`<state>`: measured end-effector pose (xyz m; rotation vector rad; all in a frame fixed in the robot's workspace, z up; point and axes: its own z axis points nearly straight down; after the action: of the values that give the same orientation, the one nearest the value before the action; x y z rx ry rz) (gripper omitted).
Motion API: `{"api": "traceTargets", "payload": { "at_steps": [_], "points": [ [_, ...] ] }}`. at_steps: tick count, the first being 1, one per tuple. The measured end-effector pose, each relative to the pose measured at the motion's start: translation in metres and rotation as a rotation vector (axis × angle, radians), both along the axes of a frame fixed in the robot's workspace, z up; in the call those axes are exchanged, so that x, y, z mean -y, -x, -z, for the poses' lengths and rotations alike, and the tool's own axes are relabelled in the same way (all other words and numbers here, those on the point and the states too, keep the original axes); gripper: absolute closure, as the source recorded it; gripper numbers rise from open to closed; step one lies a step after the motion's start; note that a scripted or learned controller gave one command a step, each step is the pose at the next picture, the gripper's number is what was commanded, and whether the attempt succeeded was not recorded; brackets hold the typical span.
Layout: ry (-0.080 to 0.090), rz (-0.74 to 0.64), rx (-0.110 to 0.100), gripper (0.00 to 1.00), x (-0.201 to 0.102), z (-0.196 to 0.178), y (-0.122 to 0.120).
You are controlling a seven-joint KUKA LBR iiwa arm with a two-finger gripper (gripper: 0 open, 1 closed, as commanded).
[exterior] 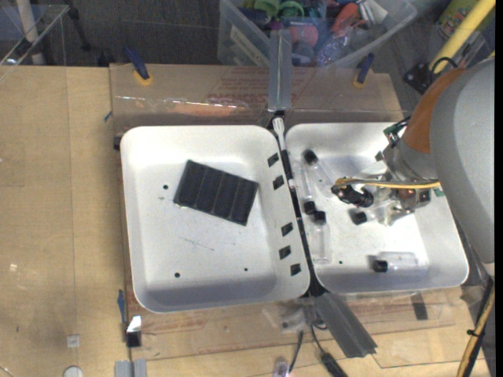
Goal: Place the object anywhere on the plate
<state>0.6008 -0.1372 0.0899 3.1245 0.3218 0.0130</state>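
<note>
Hovering over right bin (440, 267): gripper (383, 204), opening cannot be told. Black ribbed slab (216, 192) in left bin (157, 277).

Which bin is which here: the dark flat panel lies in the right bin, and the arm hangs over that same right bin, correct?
Not quite. The camera view shows the dark flat panel lying in the left bin, not the right one. The rest holds: the arm hangs over the right bin.
</note>
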Motion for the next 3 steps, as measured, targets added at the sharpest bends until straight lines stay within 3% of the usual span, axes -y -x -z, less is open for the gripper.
{"api": "traceTargets", "payload": {
  "at_steps": [1, 2, 3],
  "points": [
    [-0.001, -0.026, -0.003, 1.0, -0.046, 0.001, 0.027],
    [0.001, 0.005, 0.001, 1.0, 0.012, 0.0, 0.029],
    [-0.003, 0.005, -0.004, 1.0, -0.045, 0.001, 0.072]
  ]
}}
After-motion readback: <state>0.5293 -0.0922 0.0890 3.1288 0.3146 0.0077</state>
